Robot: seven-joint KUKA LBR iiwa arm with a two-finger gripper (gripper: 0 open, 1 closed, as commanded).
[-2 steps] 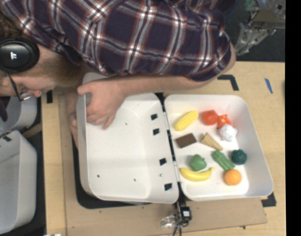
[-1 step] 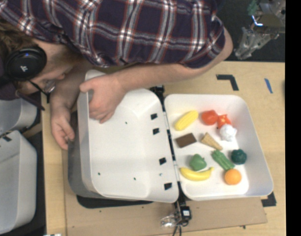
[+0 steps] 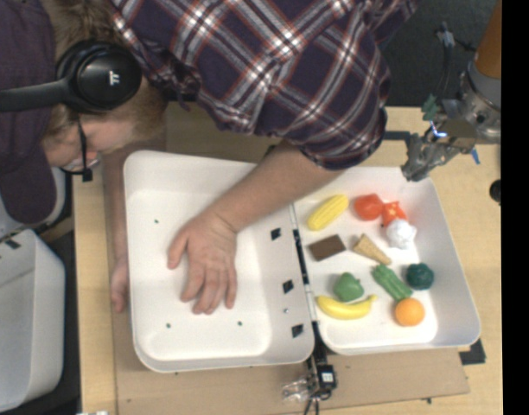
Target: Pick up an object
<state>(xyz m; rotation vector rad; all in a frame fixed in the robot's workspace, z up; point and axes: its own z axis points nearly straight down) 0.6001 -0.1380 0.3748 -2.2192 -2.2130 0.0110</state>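
The right bin point(image 3: 446, 232) holds several toy foods: a yellow corn cob point(image 3: 328, 211), a red tomato point(image 3: 368, 207), a white and red piece point(image 3: 399, 230), a brown block point(image 3: 327, 247), a tan cone point(image 3: 369, 249), a green pepper point(image 3: 349, 285), a banana point(image 3: 343, 308), a green cucumber point(image 3: 391, 282), a dark green ball point(image 3: 419, 275) and an orange point(image 3: 409, 312). My gripper point(image 3: 417, 169) hangs above the bin's far edge, apart from all of them, with nothing seen in it.
A person in a plaid shirt leans over the bench from the top left. Their forearm crosses into the left bin point(image 3: 152, 223) and their hand point(image 3: 204, 262) lies flat on its floor. Headphones point(image 3: 100, 74) sit on their head.
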